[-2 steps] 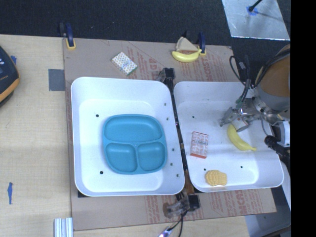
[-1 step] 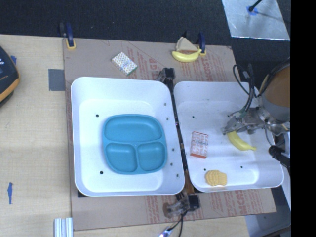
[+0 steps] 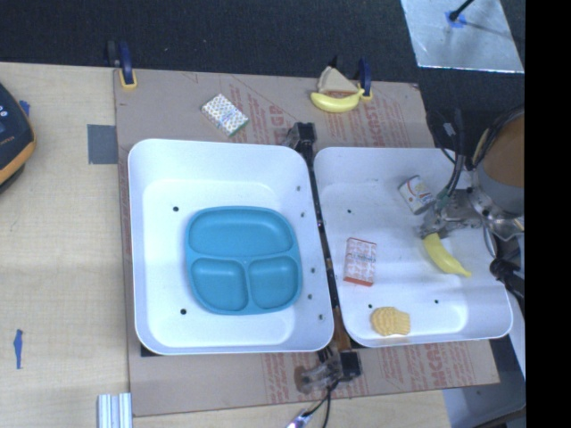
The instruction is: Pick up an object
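The yellow banana (image 3: 445, 256) lies in my right white bin (image 3: 357, 172), near its far right side. My pincer (image 3: 434, 227) is right above the banana's top end, and it looks like it touches it there. I cannot tell if my pincer is open or closed. Just up from the banana, a small white and grey packet (image 3: 414, 191) lies in the same bin. To the banana's left lies a red and white box (image 3: 360, 261), flat on the bin floor. Down and left of the banana sits a bumpy yellow piece of corn (image 3: 390, 321). Far left of the banana is the other white bin (image 3: 152, 239), with a blue plate (image 3: 243, 259) with three parts in it.
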